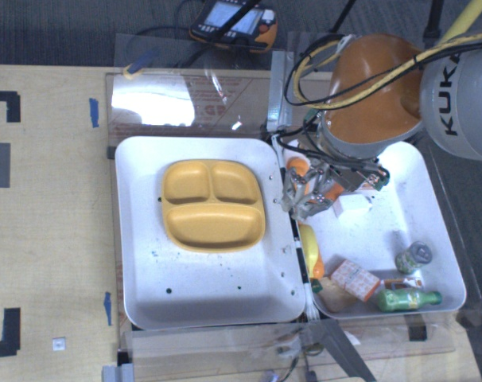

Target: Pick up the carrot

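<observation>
Carrot (297,166) is lying at the upper left corner of the right bin (432,213), an orange bit against the wall, and we are hovering the gripper (309,201) just beside it, low over the bin floor. We are not able to tell how the gripper is set. We are judging that the grasp needs centring over the carrot, away from the wall, and well clear of the banana (310,249) just below.
</observation>
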